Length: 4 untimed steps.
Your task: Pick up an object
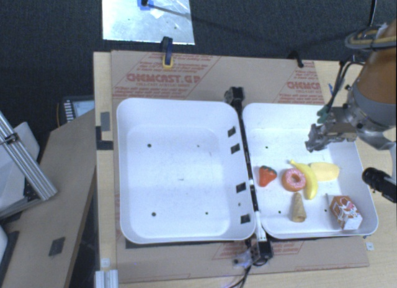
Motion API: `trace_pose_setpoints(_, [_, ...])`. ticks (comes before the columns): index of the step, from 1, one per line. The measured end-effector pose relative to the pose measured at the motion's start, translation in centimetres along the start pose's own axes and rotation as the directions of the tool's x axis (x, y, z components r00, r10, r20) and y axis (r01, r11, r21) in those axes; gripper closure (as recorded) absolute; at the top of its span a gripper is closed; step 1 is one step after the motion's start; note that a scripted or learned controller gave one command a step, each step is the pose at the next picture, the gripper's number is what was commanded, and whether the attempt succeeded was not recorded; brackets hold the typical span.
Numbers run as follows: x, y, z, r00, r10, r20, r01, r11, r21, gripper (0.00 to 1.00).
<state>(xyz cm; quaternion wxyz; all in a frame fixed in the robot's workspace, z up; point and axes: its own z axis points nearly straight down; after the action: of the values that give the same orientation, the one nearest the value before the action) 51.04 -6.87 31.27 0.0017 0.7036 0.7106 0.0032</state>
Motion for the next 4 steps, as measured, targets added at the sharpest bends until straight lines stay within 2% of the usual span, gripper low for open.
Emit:
trace_pose_setpoints(1, [-5.7,-2.9,12.4,1.0,0.016,0.002,-0.016,1.0,0.018,1.0])
trace_pose_setpoints(2, [-1.3,1.4,3.1,1.0,0.0,0.003,0.0,1.0,-0.006,1.0])
trace_pose_setpoints(3, [-1.6,1.1,3.6,1.0,0.006,0.003,-0.006,1.0,0.004,0.0])
trace_pose_setpoints(4, [-7.2,-2.6,5.3,1.0,0.015,0.004,-0.015,1.0,0.007,0.0])
